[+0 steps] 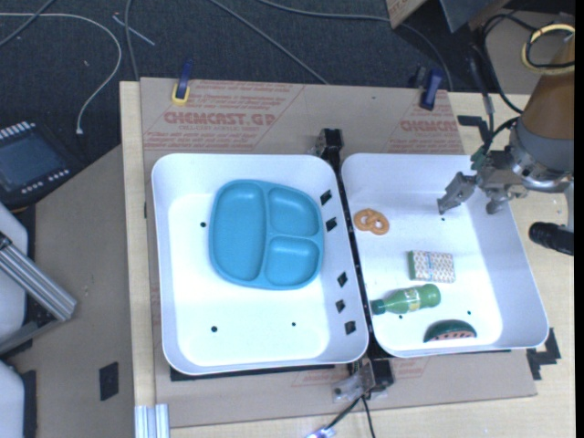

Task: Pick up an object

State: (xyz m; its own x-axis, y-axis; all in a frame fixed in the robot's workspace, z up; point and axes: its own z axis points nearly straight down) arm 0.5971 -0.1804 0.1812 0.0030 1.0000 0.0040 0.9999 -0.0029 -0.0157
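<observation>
The hand (474, 192) hangs over the upper right part of the right bin (511, 281), its two fingers spread wide with nothing between them. One finger (453, 194) points down and left toward the bin floor; the other sits closer to the bin's right wall. Left of the hand, well apart from it, a small pretzel (370, 222) lies near the bin's left wall. Below the pretzel lies a small patterned packet (431, 265), and just below that a green bottle (406, 300) rests on its side, cap toward the left. A watermelon slice (450, 331) lies near the bin's lower edge. In the left bin (178, 245) rests a blue divided plate (266, 234) with three compartments. Both bins sit on the tabletop (274, 108), which has red lettering.
</observation>
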